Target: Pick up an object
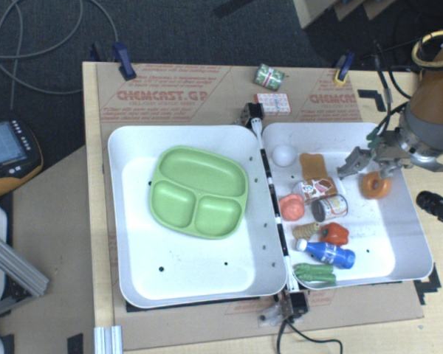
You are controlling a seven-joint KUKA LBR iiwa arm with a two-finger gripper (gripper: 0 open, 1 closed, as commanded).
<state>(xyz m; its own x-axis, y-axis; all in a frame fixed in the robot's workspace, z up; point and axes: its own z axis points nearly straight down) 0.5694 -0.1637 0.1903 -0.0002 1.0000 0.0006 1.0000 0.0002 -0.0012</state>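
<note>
My gripper (368, 169) hangs over the right side of the right bin (399, 264), open, with nothing between its fingers. One grey finger (351, 164) points left toward the bin's middle. An orange ring-shaped toy (375, 186) lies on the bin floor just below and in front of the gripper. To the left lie a brown block (312, 164), a white ball (283, 154), a red-and-white can (317, 189), a red ball (292, 208) and a small dark-capped jar (329, 207). Nearer the front are a red pepper (336, 234), a blue bottle (330, 254) and a green pod (315, 273).
The left bin (133, 264) holds a green divided plate (199, 192). Behind the bins, on the cardboard, sit a green can (269, 77) and a small patterned box (272, 103). Blue clamps (122, 59) grip the bench's back edge. The arm enters from the right.
</note>
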